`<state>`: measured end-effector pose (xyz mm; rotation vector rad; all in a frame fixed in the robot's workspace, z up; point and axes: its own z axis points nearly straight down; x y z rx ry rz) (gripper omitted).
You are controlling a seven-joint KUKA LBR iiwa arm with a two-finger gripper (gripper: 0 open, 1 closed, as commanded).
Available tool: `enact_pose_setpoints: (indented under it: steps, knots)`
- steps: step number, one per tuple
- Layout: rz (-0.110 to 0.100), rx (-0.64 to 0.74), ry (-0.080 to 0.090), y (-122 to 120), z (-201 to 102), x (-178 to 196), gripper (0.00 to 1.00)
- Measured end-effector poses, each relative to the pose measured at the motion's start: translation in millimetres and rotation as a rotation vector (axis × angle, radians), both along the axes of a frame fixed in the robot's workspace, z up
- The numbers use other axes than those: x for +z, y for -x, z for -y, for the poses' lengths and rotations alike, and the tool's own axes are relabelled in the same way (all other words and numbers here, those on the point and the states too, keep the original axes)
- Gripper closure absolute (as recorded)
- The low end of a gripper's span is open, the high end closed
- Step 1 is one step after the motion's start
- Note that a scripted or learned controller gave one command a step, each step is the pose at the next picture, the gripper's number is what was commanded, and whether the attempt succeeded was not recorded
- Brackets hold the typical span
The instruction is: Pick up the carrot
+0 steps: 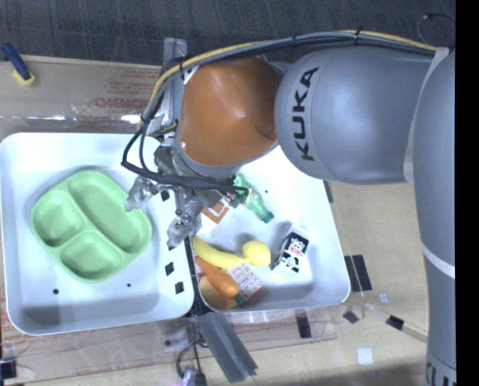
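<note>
1. Orange in colour, the carrot [218, 279] lies in the right bin [324, 284], close to that bin's near edge and toward its near-left corner. Its long axis runs at a slant, from upper left to lower right in the camera view.
2. A small printed packet [246, 277] touches the carrot at its right end. A yellow banana-shaped item [214, 255] lies just beyond the carrot, roughly parallel to it, ending beside a yellow lemon-shaped item [258, 253].
3. A black-and-white cow-patterned carton [292, 252] sits further right in the same bin, apart from the carrot.
4. The gripper [161, 212] hangs over the dividing rims between the two bins, with its fingers spread wide and nothing between them. One fingertip sits by the green tray, the other near the banana's left end.
5. Key relation: the carrot lies nearer the bench's near edge than the gripper and slightly to its right, well apart. Judged: the approach calls for travel toward the near edge and a descent across the carrot's slanted axis.
6. A green divided tray [91, 223] occupies the left bin [22, 296].
7. A green bottle [254, 201] lies toward the right bin's far side, partly under the arm [344, 111].
</note>
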<state>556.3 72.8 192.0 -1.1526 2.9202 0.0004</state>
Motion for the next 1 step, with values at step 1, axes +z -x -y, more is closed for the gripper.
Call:
enact_pose_setpoints:
  steps: [1]
  knots:
    - [0.001,0.237,0.000,-62.7,-26.6,3.3,0.00]
